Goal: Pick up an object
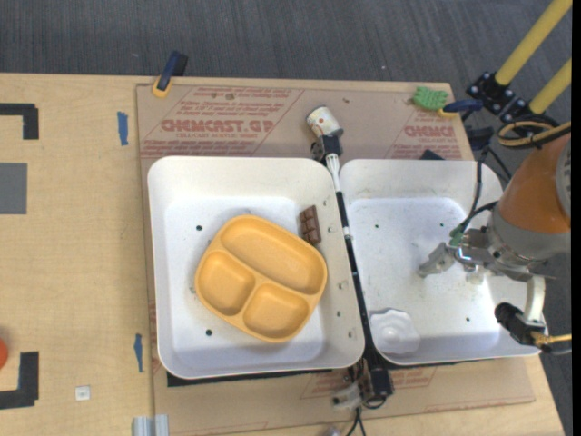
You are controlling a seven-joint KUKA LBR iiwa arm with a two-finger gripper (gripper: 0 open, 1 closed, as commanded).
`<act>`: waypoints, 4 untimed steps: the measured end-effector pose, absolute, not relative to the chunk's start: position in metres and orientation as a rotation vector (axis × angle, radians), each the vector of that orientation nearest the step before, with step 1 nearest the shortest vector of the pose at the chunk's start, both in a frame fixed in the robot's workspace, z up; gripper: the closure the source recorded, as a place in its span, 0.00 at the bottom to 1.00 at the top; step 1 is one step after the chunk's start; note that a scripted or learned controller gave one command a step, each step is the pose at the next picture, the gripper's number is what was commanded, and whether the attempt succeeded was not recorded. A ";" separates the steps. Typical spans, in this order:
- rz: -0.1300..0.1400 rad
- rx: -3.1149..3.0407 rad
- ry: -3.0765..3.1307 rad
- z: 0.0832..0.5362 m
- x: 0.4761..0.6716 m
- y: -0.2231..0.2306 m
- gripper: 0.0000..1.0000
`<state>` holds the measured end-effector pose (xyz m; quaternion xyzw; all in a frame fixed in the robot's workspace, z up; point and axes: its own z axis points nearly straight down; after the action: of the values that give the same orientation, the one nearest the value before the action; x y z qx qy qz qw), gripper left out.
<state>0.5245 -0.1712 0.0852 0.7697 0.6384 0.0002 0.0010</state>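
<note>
Yellow divided plate [261,277] lying flat in the left bin [172,189], nearer its front edge. Small brown block [310,224] against that bin's right wall, touching the plate's back rim. Clear lid [394,329] in the right bin's [399,184] front left corner. Gripper [434,264] low over the right bin's middle, well apart from all three; open or closed: cannot tell.
</note>
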 end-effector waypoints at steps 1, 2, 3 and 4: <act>0.013 2.145 2.305 0.085 0.587 -0.189 0.00; 0.009 2.142 2.298 0.096 0.587 -0.192 1.00; 0.011 2.142 2.301 0.096 0.588 -0.191 0.00; 0.011 2.139 2.298 0.106 0.588 -0.191 1.00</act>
<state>0.5883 -0.1911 0.1061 0.6813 0.7320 0.0036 0.0009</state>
